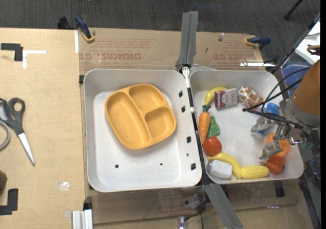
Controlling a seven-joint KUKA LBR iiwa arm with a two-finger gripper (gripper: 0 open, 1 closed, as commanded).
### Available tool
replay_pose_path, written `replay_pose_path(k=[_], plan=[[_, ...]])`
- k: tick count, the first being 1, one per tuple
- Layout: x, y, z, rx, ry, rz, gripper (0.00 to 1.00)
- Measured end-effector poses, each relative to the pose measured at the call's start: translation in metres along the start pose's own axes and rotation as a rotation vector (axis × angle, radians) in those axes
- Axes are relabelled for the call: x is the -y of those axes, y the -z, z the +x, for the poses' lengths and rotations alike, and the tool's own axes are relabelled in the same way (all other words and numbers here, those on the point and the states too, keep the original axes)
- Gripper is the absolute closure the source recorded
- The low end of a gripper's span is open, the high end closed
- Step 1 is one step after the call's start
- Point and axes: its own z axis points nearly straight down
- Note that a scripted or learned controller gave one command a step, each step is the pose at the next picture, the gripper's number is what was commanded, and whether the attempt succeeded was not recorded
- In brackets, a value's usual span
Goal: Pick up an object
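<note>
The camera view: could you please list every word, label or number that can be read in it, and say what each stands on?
Red print on the cardboard sheet behind the left bin: upside down and mirrored, too blurred to quote.
More red print on the cardboard behind the right bin: also reversed, unreadable.
Dark red carton: label too small to read.
Brown-and-white carton: pattern only, no legible text.

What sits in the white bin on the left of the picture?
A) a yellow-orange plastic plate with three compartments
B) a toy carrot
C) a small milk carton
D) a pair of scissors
A: the yellow-orange divided plate lies alone in the left white bin, while the toy carrot and the small carton are in the right bin, and the scissors lie on the bench outside.
</note>
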Motion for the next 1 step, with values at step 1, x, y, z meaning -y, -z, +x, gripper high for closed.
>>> replay_pose_path(k=[1], plan=[[-0.0004,0.0097,-0.0016,0.003,0.004,0.001,1.00]])
